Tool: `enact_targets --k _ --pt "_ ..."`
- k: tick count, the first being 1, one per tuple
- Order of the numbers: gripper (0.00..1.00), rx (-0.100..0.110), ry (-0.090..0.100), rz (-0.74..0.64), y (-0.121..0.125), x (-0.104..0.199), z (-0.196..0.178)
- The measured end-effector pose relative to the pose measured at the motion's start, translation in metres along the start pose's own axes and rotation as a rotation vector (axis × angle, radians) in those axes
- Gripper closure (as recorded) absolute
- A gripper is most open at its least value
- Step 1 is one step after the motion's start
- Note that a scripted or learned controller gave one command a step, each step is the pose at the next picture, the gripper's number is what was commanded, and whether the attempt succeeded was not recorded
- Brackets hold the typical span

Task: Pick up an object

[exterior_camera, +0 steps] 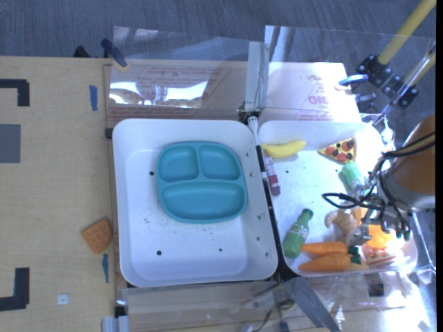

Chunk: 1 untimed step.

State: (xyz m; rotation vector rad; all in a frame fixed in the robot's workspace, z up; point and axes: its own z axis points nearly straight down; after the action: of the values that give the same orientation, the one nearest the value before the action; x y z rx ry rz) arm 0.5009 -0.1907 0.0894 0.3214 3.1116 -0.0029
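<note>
The right bin (311, 185) holds several toy foods: a yellow banana (284, 149), a pizza slice (338, 149), a green bottle (297, 232), two carrots (331, 249), a beige lump (339, 220), a small green piece (351, 173) and an orange piece (379, 239). My gripper (369, 225) hangs low over the bin's right side, between the beige lump and the orange piece, with black cables looping around it. The wrist and cables hide its tip, and nothing shows clearly in its grasp.
The left bin (131, 206) holds a blue divided plate (201, 182). A small red-and-white item (271, 178) lies by the divider between the bins. A waffle piece (97, 235) sits on the wooden bench to the left. Clear plastic walls stand behind the bins.
</note>
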Motion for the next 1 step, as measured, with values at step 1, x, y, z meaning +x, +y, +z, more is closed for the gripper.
enact_targets --k 1 --pt "1.0 0.002 -0.011 -0.001 0.0003 -0.0035 -0.0117"
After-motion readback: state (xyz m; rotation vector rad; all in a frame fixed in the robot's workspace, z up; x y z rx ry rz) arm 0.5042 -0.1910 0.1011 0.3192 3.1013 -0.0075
